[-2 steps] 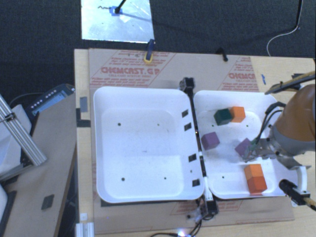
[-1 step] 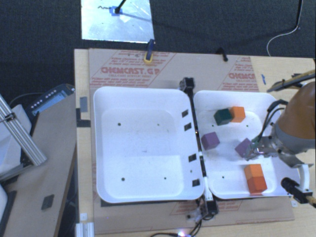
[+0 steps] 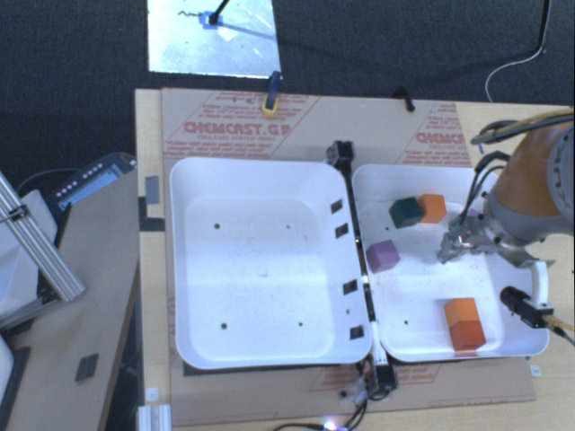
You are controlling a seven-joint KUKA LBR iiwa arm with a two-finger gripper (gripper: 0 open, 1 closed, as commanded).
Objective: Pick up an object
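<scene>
Gripper [image 3: 452, 244] hangs low in the right bin [image 3: 422, 344] — finger state unclear — right of the purple block [image 3: 383, 255], near the green block [image 3: 406, 211].

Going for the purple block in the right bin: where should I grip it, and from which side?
Come straight down on the purple block and close across two opposite flat faces. It sits alone on the bin floor, apart from the green block. The bin's left wall lies close, so a side approach looks cramped.
</scene>
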